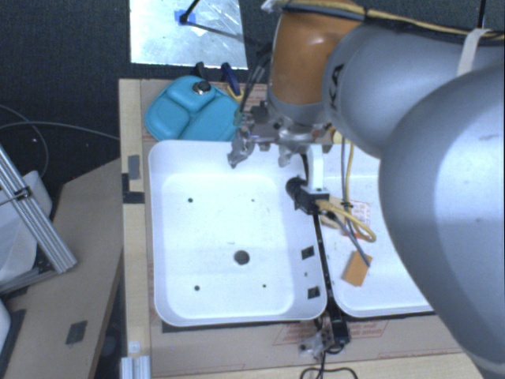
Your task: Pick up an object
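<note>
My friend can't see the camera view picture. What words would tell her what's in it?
A big grey robot arm with an orange band reaches from the right over two white bins, its gripper above the left bin's far edge. A small orange-brown block lies in the right bin.

the left bin (170, 235) has lots of open floor to reach into. the big grey arm (410, 133) covers much of the right bin (387, 298), where an orange block (356, 271) lies.
</note>
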`<state>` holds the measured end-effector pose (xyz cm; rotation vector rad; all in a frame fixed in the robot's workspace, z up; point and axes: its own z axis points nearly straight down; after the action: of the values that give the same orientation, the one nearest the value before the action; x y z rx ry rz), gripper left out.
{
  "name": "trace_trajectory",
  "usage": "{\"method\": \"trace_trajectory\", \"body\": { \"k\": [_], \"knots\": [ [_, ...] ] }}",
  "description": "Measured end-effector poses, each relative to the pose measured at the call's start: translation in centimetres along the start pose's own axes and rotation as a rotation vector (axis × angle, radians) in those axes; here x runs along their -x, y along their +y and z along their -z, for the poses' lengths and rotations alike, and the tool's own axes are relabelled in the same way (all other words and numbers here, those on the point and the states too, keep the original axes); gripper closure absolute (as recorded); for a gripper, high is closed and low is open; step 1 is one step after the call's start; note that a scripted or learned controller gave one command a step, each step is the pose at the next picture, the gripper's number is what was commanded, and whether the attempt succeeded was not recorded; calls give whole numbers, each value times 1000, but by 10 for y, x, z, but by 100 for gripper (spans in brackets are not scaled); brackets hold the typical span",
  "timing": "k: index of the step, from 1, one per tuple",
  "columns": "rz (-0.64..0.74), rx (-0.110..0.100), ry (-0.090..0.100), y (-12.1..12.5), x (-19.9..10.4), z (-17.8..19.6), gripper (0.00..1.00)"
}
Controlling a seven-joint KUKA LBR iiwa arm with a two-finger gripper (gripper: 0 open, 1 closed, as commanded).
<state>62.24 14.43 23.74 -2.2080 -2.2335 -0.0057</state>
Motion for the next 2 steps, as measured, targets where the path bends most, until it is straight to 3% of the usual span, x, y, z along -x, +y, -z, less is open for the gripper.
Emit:
{"method": "trace_trajectory", "body": {
  "k": [1,2],
  "knots": [
    [-6,-2,-2,-27,-4,10,0],
    [-12,-6,-5,-79,11,-160,0]
  ]
}}
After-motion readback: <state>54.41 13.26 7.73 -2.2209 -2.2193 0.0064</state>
